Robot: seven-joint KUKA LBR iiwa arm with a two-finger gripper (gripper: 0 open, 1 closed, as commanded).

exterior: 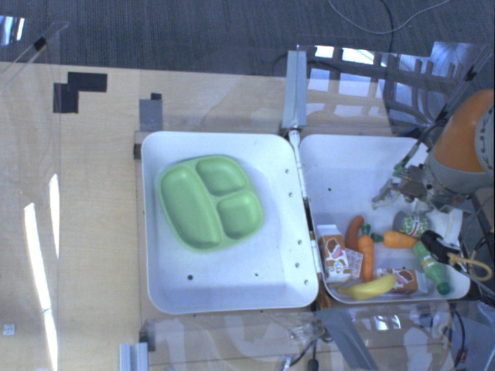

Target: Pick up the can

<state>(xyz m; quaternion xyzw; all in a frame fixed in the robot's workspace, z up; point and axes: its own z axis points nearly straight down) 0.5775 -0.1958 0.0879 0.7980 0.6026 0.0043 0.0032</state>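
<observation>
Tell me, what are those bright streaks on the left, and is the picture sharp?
Camera view: the streaks are glare on a clear sheet over the pale wooden bench; the green three-compartment plastic plate is evenly lit with little shadow; the small items in the right shallow white bin look soft and blurry.

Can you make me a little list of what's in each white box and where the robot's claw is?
left box: green plate with three sections
right box: can, two carrots, hot dog, banana, juice carton, green bottle, snack packet
where the food sits: near right corner
claw: above the right box, just beyond the can
</observation>
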